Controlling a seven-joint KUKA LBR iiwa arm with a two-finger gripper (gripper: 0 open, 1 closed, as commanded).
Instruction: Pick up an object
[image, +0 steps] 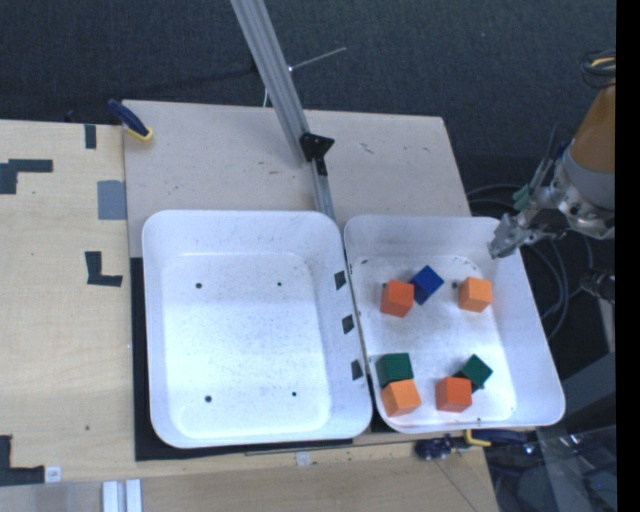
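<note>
The right bin (520, 330) holds several small blocks. An orange block (397, 298) touches a blue block (427, 283) near the bin's middle. Another orange block (475, 294) lies to their right. Toward the front, a dark green block (394, 367) sits against an orange block (402, 396). Beside them a red-orange block (454, 393) touches a green block (476, 371). My gripper (505, 240) hangs over the bin's far right corner, above and right of the blocks, with nothing visibly in it.
The left bin (155, 300) lies beside the right one. A slanted metal rail (285, 90) with a black clamp (316, 147) crosses the bench behind the bins. A blue and yellow tool (130, 120) lies at the far left. Cables (575, 270) hang to the right.
</note>
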